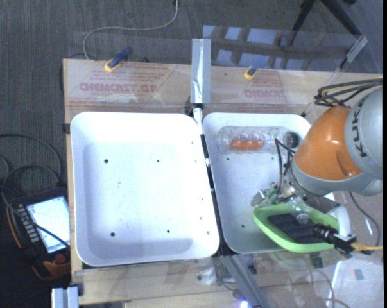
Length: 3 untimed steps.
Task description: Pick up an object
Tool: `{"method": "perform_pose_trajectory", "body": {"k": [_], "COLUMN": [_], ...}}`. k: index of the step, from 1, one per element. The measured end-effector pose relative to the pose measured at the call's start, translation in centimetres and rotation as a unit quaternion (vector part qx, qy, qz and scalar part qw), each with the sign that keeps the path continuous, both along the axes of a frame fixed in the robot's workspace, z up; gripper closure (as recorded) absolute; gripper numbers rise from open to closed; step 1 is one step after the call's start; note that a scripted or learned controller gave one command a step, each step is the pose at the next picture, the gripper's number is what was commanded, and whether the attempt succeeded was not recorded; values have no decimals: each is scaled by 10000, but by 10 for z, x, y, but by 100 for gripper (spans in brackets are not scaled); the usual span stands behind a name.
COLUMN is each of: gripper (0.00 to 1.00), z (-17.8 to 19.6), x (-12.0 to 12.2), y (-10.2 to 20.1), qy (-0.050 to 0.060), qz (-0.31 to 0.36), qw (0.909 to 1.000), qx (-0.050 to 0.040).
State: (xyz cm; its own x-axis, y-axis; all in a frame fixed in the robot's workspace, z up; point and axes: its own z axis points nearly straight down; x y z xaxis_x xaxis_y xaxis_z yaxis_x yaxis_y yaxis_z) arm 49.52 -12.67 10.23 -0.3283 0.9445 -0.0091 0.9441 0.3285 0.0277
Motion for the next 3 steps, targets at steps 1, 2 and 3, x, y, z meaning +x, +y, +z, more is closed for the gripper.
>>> {"method": "perform_pose_trajectory", "body": {"k": [1, 2, 3], "gripper": [100, 100, 100], "z": [92, 33, -2], "x": [-5, -11, -3], "y": [-69, -52, -27], "qy": [144, 143, 29], "qz": [1959, 2988, 3815], "qw": [9805, 9542, 9242], "qx": [-35, -36, -186]}}
